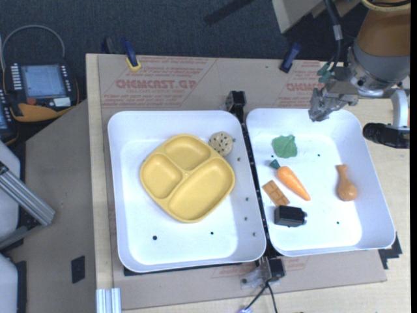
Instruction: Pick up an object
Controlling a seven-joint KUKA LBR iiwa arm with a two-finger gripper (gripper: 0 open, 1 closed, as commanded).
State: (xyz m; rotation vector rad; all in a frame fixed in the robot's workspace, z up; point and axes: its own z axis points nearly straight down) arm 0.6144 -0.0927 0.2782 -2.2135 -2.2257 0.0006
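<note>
The right bin (pixel 371 230) holds a green leafy piece (pixel 285 146), an orange carrot (pixel 291 180), a small brown block (pixel 275 193), a black block (pixel 290 216) and a tan drumstick-shaped piece (pixel 346 184). My gripper (pixel 319 111) hangs over the far rim of the right bin, up and to the right of the green piece, with nothing seen between its fingers. The left bin (pixel 130 237) holds a yellow divided plate (pixel 187 177) and a cookie (pixel 221 142) at the plate's far right edge.
The two bins meet at a ridge with black clamps at the far end (pixel 235 101) and near end (pixel 273 267). A pendant with a screen (pixel 40 83) lies off the bench at the far left. Cardboard borders the bins.
</note>
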